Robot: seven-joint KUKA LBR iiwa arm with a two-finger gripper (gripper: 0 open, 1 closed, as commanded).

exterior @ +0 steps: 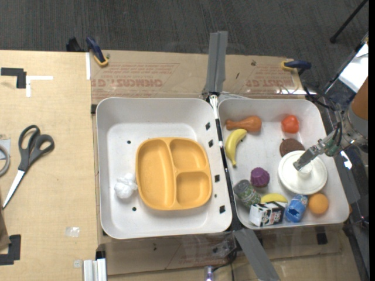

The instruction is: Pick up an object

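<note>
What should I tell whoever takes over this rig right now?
Tool: over the round white plate in the right white bin; whether it is open or shut cannot be told, and nothing is visibly held.
Right bin: yellow banana, brown drumstick toy, red-orange ball, purple lump, orange ball, blue container.
Left white bin: yellow divided plastic tray, white crumpled wad.
Done: no pick confirmed.
Left: grasp and lift one object.

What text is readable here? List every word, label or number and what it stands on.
Cardboard sheet behind the bins: red print, upside down, too blurred to quote.
Small carton in the right bin: black-and-white print, too small to read.
No other lettering can be made out.
</note>
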